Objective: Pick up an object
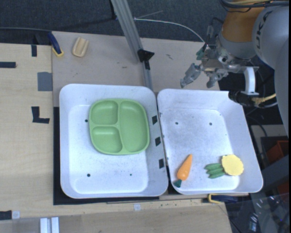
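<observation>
My gripper [200, 78] hangs above the far edge of the right bin [199, 110], its two fingers spread open with nothing between them. An orange toy carrot [184, 167] lies near the right bin's front edge. To its right sit a small green pea pod [214, 170] and a yellow toy [232, 165], touching each other. All three lie well in front of the gripper. A green divided plate [119, 126] rests in the left bin [72, 144].
A slanted metal pole [130, 28] rises behind the bins, ending near the seam between them. A small tan block [80, 47] and a blue-yellow item [55, 44] lie on the bench at the far left. Cables run by the arm on the right.
</observation>
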Tool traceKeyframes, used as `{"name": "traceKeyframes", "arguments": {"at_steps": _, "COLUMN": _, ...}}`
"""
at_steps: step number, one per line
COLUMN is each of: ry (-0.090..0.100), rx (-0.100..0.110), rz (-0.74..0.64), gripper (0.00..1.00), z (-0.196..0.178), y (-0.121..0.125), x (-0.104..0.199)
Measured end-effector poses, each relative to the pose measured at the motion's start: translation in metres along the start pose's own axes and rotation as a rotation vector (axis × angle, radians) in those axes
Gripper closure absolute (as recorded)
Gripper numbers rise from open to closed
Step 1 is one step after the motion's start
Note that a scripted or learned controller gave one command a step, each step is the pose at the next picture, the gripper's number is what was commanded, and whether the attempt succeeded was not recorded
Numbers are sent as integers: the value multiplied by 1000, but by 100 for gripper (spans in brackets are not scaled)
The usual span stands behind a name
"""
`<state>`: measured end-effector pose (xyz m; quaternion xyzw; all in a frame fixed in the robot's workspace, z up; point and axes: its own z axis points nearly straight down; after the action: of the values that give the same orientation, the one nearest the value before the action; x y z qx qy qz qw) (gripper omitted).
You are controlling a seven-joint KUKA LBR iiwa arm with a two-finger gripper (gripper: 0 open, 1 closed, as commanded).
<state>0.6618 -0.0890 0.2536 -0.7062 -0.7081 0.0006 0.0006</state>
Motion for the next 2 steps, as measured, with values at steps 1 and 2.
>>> {"name": "traceKeyframes", "arguments": {"at_steps": 1, "ry": 0, "rx": 0, "rz": 0, "gripper": 0, "z": 0, "y": 0, "x": 0}}
{"name": "traceKeyframes", "arguments": {"at_steps": 2, "ry": 0, "rx": 6, "rz": 1, "gripper": 0, "z": 57, "y": -7, "x": 9}}
